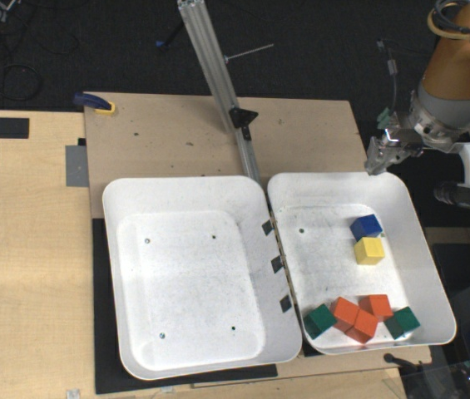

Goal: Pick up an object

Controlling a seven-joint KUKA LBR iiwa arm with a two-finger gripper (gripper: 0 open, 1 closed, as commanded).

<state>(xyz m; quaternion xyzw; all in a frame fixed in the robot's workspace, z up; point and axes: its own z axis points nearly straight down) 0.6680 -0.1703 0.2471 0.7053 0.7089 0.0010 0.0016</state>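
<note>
The gripper (378, 161) hangs over the far rim of the right bin (318, 191), carrying nothing; whether its jaws are spread or pressed together cannot be told at this size. The nearest candidates, a blue cube (366, 225) touching a yellow cube (369, 250), lie below the jaws and toward the camera, inside the bin. A cluster of orange blocks (358, 314) flanked by two green blocks (319, 319) lies farther still in the same direction, at the near wall. The coming move is judged a descent toward the blue cube.
</note>
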